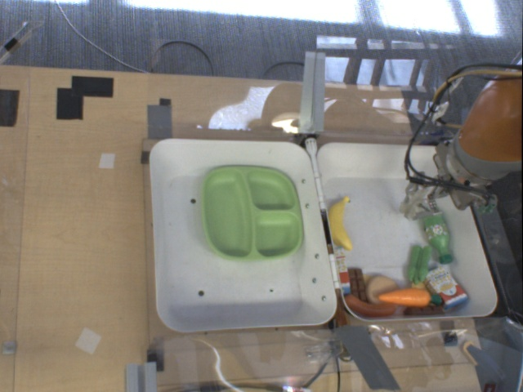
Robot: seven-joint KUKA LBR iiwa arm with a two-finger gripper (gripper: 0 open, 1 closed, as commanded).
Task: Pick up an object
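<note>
Hovering over right bin (384,166), gripper (425,202) sits near bin's right side, just above small green bottle (438,237); cannot tell its state from this slant. Banana (340,223) lies by bin's left wall, well apart from gripper. Along near edge: carrot (406,297), sausage (369,307), bread roll (379,285), chocolate bar (356,282), juice carton (445,286), green pepper (418,264). Left bin (176,300) bears green divided plate (250,212), flat at centre.
</note>
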